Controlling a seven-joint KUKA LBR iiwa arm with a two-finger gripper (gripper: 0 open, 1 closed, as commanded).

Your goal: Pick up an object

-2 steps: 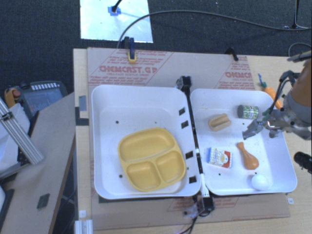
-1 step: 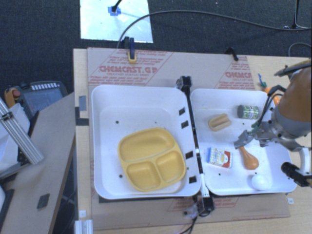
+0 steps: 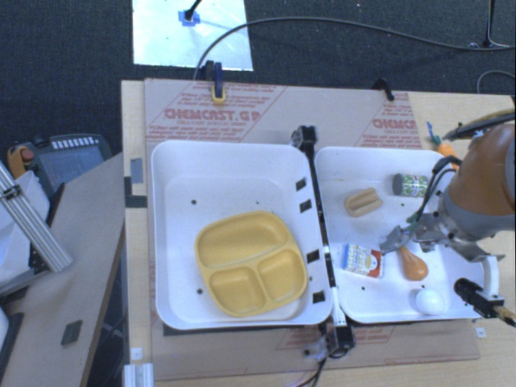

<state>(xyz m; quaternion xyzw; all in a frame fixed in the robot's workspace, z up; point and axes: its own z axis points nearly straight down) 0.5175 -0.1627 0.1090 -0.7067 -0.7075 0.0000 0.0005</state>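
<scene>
Several small objects lie in the right bin (image 3: 339, 168). A tan bread roll (image 3: 362, 201) and a small green-labelled can (image 3: 412, 185) are near the back. A red and blue carton (image 3: 363, 260), an orange pear-shaped object (image 3: 414, 266) and a white egg (image 3: 429, 301) sit towards the front. My gripper (image 3: 405, 237) reaches in from the right and hangs low, just above the narrow top end of the orange object. The arm's orange band and grey wrist (image 3: 480, 192) cover the bin's right side.
The left bin (image 3: 173, 216) holds a yellow divided tray (image 3: 251, 263). A black clamp strip (image 3: 318, 232) runs between the two bins. Cables cross the dark floor beyond the bench.
</scene>
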